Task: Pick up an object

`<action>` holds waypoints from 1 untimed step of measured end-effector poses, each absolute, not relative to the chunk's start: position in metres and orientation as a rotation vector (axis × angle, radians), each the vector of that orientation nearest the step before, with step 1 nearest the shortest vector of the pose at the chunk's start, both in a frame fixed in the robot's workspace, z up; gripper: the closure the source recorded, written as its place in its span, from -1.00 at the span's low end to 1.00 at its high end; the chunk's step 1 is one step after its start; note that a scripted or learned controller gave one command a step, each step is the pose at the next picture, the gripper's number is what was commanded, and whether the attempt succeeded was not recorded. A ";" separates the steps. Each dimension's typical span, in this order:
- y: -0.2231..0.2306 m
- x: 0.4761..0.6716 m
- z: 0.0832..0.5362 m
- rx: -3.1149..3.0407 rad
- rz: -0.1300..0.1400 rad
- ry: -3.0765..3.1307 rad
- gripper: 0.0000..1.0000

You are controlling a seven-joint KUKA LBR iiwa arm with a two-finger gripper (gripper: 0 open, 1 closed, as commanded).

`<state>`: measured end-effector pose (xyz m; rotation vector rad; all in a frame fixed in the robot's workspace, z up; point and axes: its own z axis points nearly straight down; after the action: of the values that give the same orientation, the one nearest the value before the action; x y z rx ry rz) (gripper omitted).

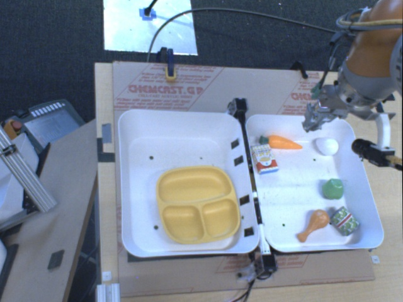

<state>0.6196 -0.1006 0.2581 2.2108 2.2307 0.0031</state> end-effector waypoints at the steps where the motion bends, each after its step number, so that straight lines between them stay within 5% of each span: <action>1: -0.048 0.638 0.243 2.210 0.004 2.232 1.00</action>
<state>0.6379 -0.0482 0.2435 2.2099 2.2317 0.0044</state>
